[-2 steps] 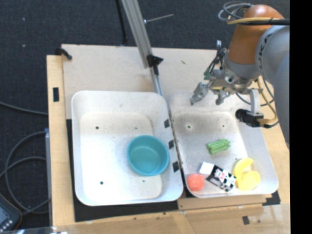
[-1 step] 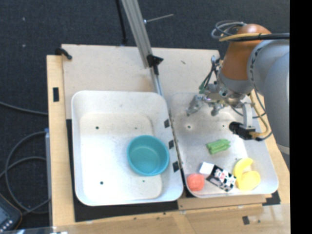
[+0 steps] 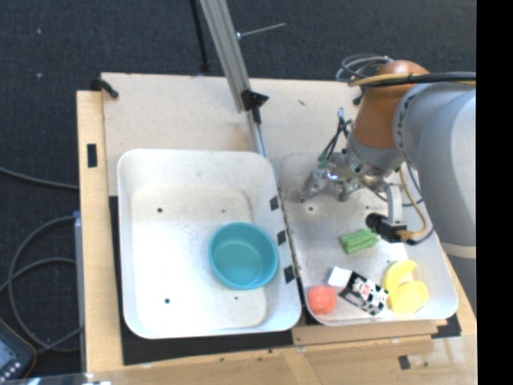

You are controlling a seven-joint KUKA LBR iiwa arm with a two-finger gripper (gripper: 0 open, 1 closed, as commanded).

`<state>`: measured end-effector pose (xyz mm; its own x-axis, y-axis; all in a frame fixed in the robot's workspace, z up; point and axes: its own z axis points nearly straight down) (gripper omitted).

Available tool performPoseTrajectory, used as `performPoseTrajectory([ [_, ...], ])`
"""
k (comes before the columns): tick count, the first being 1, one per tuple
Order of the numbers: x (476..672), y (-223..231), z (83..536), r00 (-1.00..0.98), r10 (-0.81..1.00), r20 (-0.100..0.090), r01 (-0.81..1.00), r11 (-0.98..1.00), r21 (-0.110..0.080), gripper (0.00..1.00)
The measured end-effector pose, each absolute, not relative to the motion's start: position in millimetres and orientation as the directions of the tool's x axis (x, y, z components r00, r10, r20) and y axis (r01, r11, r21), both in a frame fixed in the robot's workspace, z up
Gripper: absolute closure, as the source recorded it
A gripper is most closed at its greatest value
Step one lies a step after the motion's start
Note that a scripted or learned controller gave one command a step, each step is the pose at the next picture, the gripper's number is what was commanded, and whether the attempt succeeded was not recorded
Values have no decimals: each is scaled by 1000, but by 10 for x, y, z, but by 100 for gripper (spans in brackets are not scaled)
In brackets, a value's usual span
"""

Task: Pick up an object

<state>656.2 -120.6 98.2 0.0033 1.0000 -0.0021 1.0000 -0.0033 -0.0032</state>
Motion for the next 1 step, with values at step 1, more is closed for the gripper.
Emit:
performPoseTrajectory([
  [1, 6581, -1213, 1129, 7, 1000, -2, 1000, -7, 4, 100],
])
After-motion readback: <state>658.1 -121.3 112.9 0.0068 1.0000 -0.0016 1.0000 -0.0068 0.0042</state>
